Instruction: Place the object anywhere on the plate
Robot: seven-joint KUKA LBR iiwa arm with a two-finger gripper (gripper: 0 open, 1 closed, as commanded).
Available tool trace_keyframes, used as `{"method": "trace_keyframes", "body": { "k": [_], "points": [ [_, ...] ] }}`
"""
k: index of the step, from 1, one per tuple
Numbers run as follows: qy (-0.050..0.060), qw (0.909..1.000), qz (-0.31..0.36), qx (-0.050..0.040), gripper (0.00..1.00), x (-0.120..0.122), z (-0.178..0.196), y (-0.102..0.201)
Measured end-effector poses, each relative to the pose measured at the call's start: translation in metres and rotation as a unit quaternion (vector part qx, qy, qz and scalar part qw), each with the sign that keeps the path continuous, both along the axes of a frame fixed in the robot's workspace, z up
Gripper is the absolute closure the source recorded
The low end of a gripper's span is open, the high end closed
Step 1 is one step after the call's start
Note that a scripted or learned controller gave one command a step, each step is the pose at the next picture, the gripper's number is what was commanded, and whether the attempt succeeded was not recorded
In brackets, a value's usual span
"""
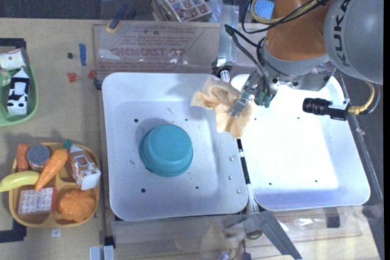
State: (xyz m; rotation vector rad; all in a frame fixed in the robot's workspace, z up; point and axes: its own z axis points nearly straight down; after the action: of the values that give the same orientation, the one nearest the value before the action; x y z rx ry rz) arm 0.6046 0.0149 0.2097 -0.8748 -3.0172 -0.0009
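A round teal plate (166,149) lies in the left white bin (122,100), a little left of the bin's middle. A crumpled tan, cloth-like object (220,108) hangs over the divide between the two bins, at the left bin's back right. My gripper (244,101) comes down from the right, and its fingers are shut on the object's right side. The grey arm with its orange band (298,15) fills the upper right and hides the back of the right bin (304,155).
On the bench to the left stand a green bowl with a cow toy (17,94) and a yellow tray of toy food (52,182). A clear lid or box (158,49) lies behind the left bin. A black cylinder (323,108) sticks out from the wrist over the right bin.
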Motion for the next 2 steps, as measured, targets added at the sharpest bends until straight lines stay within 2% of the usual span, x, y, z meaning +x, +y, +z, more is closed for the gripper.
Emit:
{"method": "trace_keyframes", "body": {
  "k": [1,2],
  "points": [
    [-0.003,0.9804,0.197,0.0001,1.00,0.007,0.016,0.051],
    [-0.002,0.9605,0.278,0.0003,1.00,0.016,0.015,0.101]
  ]
}}
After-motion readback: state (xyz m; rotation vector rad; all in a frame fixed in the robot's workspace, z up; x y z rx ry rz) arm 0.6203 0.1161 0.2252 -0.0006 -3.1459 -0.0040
